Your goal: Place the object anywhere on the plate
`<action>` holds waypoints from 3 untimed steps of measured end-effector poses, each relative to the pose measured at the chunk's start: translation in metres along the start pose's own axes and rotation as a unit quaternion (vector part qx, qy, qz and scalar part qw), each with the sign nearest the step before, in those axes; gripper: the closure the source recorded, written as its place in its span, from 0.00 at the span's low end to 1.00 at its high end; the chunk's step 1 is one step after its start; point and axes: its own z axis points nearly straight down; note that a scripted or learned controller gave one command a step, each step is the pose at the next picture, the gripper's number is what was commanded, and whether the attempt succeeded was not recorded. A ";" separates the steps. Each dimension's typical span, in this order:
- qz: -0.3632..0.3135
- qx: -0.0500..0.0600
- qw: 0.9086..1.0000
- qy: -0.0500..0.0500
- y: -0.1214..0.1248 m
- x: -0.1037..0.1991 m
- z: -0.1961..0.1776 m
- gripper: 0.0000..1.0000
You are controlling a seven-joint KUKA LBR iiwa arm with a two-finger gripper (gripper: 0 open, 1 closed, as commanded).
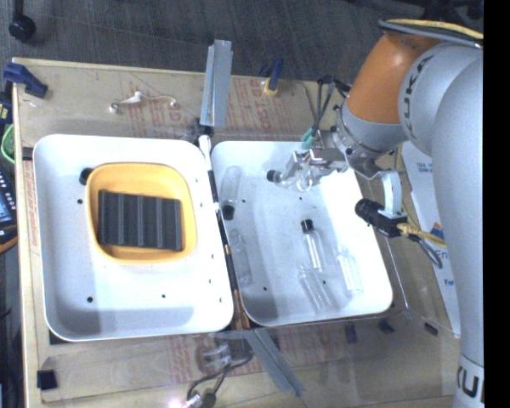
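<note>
Yellow plate (pixel 177 177) with a dark ribbed insert sits in the left bin (pixel 59 287). I see the clear vial (pixel 310 257) at 5 o'clock in the right bin (pixel 263 300). Gripper (pixel 304 170) hovers at 12 o'clock there; can't tell jaw state. I'd descend square across the vial's body.

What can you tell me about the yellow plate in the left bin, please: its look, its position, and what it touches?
The yellow plate is a rounded rectangle with a raised rim, likely plastic. It lies flat in the upper middle of the left bin, resting on the bin's white floor. A dark grey ridged rectangular block covers most of its inner surface. Nothing else touches it, and the gripper is over the right bin.
</note>
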 end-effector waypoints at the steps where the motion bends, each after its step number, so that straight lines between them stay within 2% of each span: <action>1: -0.104 0.001 0.995 0.000 -0.013 0.071 -0.024 1.00; 2: -0.157 -0.001 0.988 -0.004 -0.014 0.106 0.010 1.00; 3: -0.258 0.000 0.966 -0.001 -0.012 0.184 -0.014 1.00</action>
